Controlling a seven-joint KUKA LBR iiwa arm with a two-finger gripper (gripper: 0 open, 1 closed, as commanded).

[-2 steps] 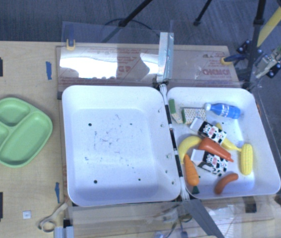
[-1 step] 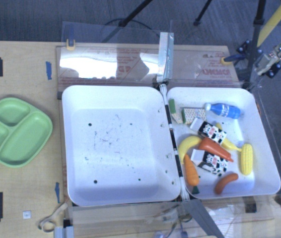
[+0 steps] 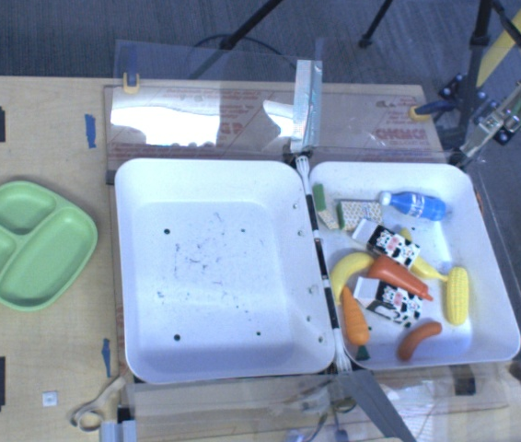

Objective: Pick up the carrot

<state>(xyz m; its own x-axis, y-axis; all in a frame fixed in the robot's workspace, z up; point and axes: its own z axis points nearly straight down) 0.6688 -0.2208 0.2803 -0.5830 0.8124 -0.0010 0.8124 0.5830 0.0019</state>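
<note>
The carrot (image 3: 353,315) lies in the right bin (image 3: 491,247), against the wall shared with the left bin (image 3: 150,191), green end toward the near rim. A banana (image 3: 351,267) touches its far end, so loose toys crowd it. The pincer's opening and its position relative to the carrot cannot be determined.

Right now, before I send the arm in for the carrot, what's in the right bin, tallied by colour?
Orange: 2, carrot and a second carrot-like piece
Yellow: 2, banana, corn cob
Blue: 1, bottle
Black and white: 2, cartons
Brown-red: 1, sausage
Beige: 1, cracker
Total: 9
</note>
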